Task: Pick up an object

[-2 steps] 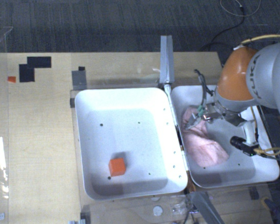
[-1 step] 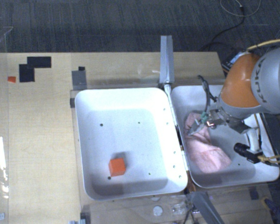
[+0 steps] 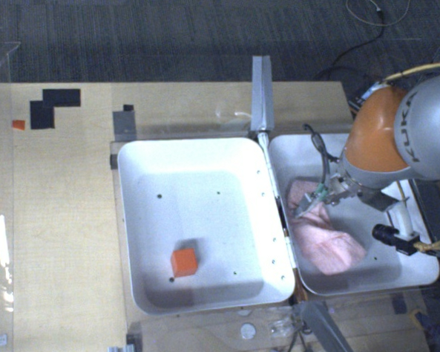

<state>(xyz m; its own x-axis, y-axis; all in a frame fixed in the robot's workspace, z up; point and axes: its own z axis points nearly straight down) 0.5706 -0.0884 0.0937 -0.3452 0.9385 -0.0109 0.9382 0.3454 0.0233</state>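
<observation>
An orange block (image 3: pixel 184 262) lies in the left bin (image 3: pixel 140 213), near its front. A pink soft object (image 3: pixel 327 245), like a crumpled cloth, lies in the right bin (image 3: pixel 412 271) against its left wall. My gripper (image 3: pixel 316 198) is low in the right bin, right at the upper end of the pink object and touching or nearly touching it. The orange-banded wrist (image 3: pixel 374 143) above hides the part of the bin behind it.
A metal divider rail (image 3: pixel 277 205) separates the two bins. A grey upright post (image 3: pixel 261 94) stands behind their joint. A black cable fitting (image 3: pixel 393 237) of the arm hangs over the right bin's right side. Wooden bench (image 3: pixel 60 233) spreads to the left.
</observation>
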